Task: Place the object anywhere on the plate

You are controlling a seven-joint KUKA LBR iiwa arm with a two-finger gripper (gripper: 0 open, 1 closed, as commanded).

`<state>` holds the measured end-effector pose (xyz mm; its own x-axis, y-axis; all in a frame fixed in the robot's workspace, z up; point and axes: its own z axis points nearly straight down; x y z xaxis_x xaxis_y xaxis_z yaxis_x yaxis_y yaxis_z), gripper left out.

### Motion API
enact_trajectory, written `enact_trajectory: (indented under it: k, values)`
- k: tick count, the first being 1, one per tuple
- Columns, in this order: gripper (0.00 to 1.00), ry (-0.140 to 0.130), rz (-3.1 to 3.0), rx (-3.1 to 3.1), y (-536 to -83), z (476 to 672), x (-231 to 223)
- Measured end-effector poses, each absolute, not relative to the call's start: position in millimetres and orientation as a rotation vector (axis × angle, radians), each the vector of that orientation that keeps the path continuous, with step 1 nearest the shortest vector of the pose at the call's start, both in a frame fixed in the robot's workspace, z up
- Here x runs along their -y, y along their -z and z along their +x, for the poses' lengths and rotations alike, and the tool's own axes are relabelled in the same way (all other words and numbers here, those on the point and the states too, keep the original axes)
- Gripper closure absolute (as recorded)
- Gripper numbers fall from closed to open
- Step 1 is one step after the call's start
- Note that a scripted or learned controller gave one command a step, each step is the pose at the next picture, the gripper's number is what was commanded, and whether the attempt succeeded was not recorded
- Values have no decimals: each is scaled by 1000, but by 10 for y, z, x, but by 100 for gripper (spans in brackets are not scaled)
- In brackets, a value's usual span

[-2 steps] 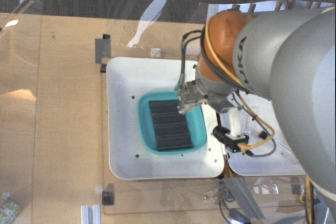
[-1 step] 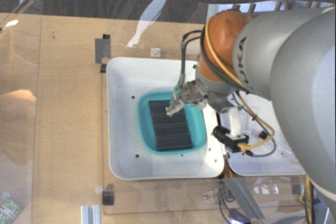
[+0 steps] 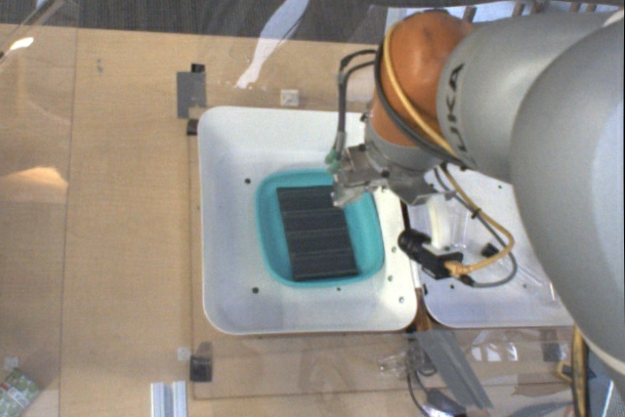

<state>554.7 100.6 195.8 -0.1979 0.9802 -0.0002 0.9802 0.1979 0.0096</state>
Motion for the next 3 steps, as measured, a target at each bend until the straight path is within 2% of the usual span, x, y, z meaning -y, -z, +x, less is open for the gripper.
enact_trajectory:
  k: [1, 2, 3]
  values:
    - [0, -11, 1986, -2427, -1957, 5546, -1006]
    - [100, -16, 1976, -2430, -2065, 5563, -1018]
    - [100, -5, 1824, -2553, -1976, 6080, -1134]
